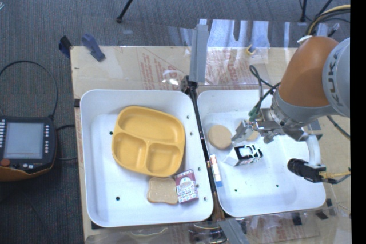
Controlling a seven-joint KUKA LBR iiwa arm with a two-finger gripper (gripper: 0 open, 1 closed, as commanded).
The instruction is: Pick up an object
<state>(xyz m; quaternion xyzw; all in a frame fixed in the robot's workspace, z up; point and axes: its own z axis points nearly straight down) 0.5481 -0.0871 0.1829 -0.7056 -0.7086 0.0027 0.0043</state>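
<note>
My gripper point(247, 132) hangs low over the right bin point(286, 200), at the end of the grey arm with the orange band point(306, 80). It is between a round tan disc point(219, 136) on its left and a small black-and-white carton point(248, 154) just below it. A small tan piece point(253, 136) shows right beside the gripper; whether it is held is unclear. A thin white and orange stick point(214, 170) lies along the right bin's left wall.
The left bin point(97, 197) holds a yellow divided plate point(150, 140), a slice of toast point(162, 191) and a small red packet point(186, 186). A black cable fitting point(303, 168) hangs over the right bin's right side. A teach pendant point(26, 143) lies left of the bench.
</note>
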